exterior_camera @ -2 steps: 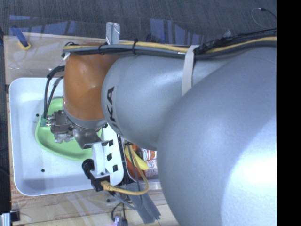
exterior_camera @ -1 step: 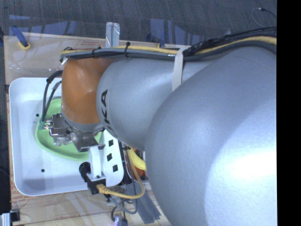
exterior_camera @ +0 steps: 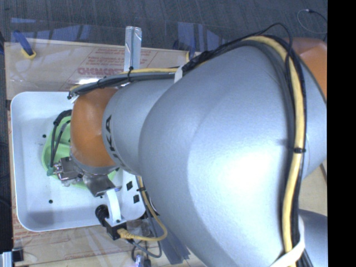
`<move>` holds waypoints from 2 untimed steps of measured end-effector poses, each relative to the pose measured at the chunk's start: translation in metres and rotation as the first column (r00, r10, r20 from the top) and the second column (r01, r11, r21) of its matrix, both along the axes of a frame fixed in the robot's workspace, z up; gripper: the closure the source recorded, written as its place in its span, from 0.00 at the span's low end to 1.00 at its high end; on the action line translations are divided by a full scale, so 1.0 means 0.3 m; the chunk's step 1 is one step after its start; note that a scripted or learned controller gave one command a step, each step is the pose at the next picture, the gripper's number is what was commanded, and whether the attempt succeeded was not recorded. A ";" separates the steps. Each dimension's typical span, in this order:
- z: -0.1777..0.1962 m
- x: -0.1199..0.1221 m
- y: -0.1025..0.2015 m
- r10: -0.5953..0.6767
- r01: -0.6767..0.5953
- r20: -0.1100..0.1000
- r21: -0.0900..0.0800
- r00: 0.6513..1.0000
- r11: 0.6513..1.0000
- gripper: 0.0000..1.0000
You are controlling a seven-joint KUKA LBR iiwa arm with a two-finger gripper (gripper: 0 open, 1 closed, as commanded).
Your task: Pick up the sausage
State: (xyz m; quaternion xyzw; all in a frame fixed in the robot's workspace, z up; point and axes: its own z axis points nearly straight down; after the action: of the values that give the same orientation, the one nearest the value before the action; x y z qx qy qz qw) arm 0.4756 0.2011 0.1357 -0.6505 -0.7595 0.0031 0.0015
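**Arm bulks over the left bin**

The arm (exterior_camera: 222, 149) is the largest shape here: a smooth, rounded grey shell with a soft sheen, reaching from the right across most of the bench. A yellow cable and a black cable (exterior_camera: 295, 121) run along its curve. Toward the bin it narrows into a glossy orange band (exterior_camera: 89, 129), and below that sits a metal wrist block with white fittings.

The bin (exterior_camera: 25, 149) is a shallow white tray with rounded corners and a matte, slightly scuffed floor. Behind the bin lies flat brown cardboard (exterior_camera: 100, 63) with red print, with a strip of tape standing on it.

At the bin's middle, tucked under the band, a lime-green, rounded thing (exterior_camera: 49, 160) peeps out, mostly hidden.

The pincer's state cannot be told. The sausage's place cannot be told.
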 end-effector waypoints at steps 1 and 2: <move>-0.148 0.209 0.041 0.106 -0.106 0.004 0.002 0.994 0.994 1.00; -0.149 0.334 -0.016 -0.284 0.284 -0.010 0.006 0.959 0.959 1.00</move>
State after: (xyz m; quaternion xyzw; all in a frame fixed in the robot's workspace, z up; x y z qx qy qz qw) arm 0.5757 0.1964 0.0909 -0.7525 -0.6585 0.0029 0.0081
